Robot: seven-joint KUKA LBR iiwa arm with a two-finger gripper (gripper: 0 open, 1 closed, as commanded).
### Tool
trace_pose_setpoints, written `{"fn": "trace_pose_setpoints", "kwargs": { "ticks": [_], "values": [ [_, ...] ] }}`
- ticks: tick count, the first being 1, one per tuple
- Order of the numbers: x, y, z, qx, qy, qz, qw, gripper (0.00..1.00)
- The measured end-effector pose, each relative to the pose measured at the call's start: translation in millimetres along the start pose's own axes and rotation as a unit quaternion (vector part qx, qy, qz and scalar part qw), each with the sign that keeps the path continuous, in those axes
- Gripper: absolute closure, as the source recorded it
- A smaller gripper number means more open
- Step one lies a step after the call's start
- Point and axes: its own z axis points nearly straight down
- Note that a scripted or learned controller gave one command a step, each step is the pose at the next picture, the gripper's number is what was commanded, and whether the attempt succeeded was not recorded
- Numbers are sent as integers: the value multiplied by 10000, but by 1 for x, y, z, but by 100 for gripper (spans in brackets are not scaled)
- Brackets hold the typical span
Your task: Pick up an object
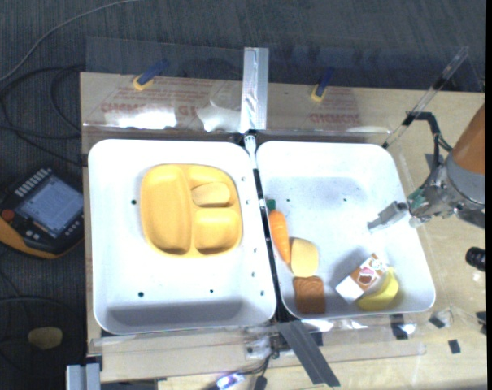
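Brown block, carton, yellow fruit, bun and carrot crowded the right bin's front edge, ready for picking. Above them, near its right wall, hovered the gripper, grasping nothing; its state was unclear.

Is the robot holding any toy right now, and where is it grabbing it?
Nothing is held. The gripper hangs over bare floor near the right edge of the right white bin, apart from the orange carrot and yellow banana.
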Motion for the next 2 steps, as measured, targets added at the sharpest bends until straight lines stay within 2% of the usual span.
{"fn": "trace_pose_setpoints", "kwargs": {
  "ticks": [1, 2],
  "values": [
    [22, -36, 67, 16, 3, 1403, 9901, 0],
    [25, -28, 95, -41, 69, 1436, 9896, 0]
  ]
}}
